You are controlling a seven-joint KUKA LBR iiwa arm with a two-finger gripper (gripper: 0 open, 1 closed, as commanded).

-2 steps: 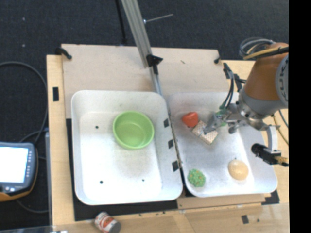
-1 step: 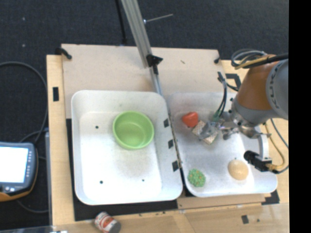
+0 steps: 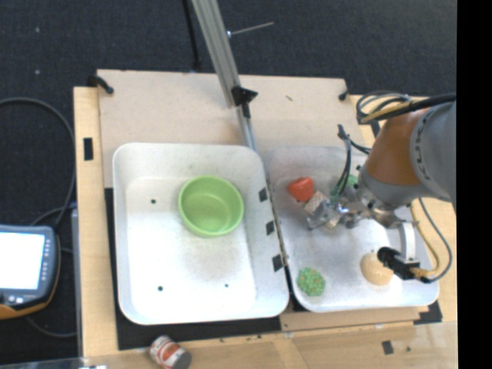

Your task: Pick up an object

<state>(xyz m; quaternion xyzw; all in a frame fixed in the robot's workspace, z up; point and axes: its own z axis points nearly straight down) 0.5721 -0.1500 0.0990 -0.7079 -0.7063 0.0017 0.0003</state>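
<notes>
Two bins below me. My gripper [image 3: 321, 218] hangs low in the right bin [image 3: 338, 302], beside the red object [image 3: 300, 187]; finger state, can't tell

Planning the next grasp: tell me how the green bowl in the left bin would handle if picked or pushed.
The green bowl looks like thin, rigid plastic, so probably light and stiff. It sits upright on its base, so a push would likely slide it across the left bin rather than roll it. Its smooth rim may slip in a pinch.
</notes>
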